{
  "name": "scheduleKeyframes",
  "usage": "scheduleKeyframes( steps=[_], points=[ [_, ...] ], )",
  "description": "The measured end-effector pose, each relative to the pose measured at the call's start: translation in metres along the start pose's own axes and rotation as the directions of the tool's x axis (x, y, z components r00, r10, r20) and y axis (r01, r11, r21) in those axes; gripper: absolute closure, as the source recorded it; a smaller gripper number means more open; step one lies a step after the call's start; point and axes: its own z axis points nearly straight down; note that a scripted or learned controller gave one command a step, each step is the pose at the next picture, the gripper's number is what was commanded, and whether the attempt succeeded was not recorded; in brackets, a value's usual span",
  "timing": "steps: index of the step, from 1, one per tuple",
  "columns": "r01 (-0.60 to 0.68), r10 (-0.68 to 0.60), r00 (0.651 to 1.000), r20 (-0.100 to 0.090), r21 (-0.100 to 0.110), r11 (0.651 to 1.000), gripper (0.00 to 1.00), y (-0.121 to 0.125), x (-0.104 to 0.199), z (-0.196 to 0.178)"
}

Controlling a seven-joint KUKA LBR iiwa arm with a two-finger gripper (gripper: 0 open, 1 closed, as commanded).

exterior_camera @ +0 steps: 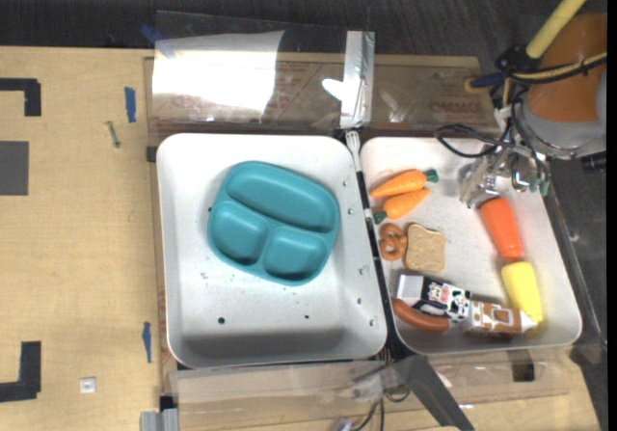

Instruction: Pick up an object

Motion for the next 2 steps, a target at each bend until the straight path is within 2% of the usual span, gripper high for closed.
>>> scheduleKeyframes(
  steps=[1, 2],
  points=[
    [0.001, -0.001, 1.0, 0.011, 0.001, 1.0, 0.0, 0.0, -0.003, -0.006],
    [-0.049, 0.049, 0.999, 0.011, -0.004, 0.999, 0.0, -0.025, 0.039, 0.023]
  ],
)
